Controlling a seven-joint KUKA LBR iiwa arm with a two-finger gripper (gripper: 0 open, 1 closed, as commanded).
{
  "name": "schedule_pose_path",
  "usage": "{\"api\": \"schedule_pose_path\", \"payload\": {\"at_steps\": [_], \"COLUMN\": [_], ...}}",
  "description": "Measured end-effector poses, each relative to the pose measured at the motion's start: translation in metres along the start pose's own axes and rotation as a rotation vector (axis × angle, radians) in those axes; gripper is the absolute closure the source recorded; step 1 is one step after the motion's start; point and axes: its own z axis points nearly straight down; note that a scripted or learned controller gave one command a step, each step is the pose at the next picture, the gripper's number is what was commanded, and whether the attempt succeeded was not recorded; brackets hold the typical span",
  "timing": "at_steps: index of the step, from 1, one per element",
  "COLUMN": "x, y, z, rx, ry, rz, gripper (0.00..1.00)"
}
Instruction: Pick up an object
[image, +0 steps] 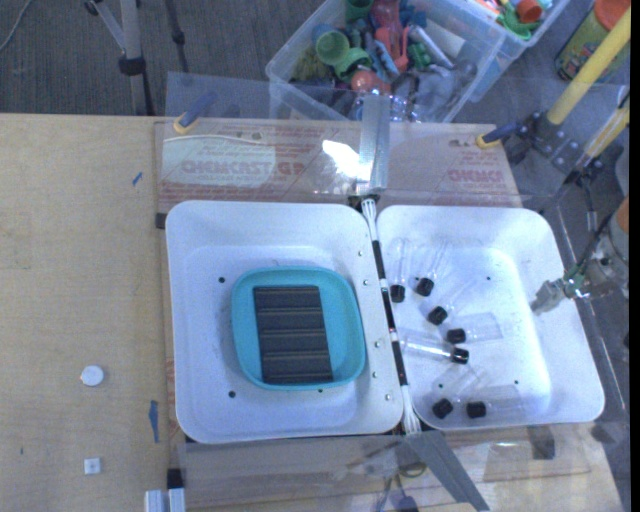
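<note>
The right white bin (530, 250) holds several clear plastic vials with black caps. They lie scattered: one capped vial (437, 315) near the middle, another (445, 351) lying crosswise just below it, and two black caps (441, 407) (476, 408) near the front wall. Two more caps (397, 293) (425, 286) sit close to the divider. The left white bin (200, 240) holds a teal square tray (245, 300) with a dark grey ridged block (291, 334) lying flat in it.
A clear tub of colourful toys (400, 50) stands behind the bins. A small metal bracket (558, 291) sticks in at the right bin's right rim. A yellow pole (598, 62) slants at top right. A small white disc (92, 376) lies on the wooden bench at left.
</note>
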Motion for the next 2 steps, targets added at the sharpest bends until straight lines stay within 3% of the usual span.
{"api": "schedule_pose_path", "payload": {"at_steps": [2], "x": [-0.002], "y": [0.003], "z": [-0.021], "rx": [-0.01], "ry": [-0.008], "rz": [0.002], "gripper": [1.0]}}
